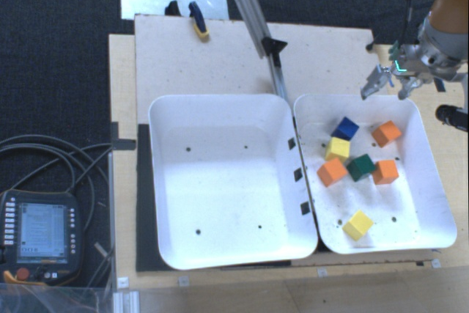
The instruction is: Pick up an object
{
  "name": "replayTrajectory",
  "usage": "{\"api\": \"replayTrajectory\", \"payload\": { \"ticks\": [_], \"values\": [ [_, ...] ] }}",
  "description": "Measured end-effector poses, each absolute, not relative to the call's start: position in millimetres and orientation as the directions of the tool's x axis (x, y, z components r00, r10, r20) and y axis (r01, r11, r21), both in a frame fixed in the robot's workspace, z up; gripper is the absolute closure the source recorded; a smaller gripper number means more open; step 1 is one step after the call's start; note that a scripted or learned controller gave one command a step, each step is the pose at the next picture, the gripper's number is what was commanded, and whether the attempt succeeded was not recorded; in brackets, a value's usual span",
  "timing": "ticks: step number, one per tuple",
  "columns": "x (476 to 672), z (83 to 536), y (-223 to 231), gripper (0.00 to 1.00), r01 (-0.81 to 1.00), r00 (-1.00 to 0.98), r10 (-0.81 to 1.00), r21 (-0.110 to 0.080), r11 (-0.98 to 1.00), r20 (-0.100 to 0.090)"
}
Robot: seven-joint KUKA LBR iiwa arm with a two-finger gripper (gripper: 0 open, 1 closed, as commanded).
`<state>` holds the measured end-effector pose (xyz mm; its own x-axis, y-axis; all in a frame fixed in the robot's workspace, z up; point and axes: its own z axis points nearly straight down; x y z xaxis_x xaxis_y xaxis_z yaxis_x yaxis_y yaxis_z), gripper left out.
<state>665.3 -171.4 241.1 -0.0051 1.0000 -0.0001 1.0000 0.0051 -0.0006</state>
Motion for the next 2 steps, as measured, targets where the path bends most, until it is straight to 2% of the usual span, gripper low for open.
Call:
{"api": "replayTrajectory", "payload": {
  "ticks": [1,2],
  "values": [
    [666.0,243,-171,0.0,1.0,-0.006,1.0,0.002,0.006,-0.001],
    [673.7,198,-171,0.0,1.0,-0.006,1.0,0.0,0.006,-0.001]
  ]
}}
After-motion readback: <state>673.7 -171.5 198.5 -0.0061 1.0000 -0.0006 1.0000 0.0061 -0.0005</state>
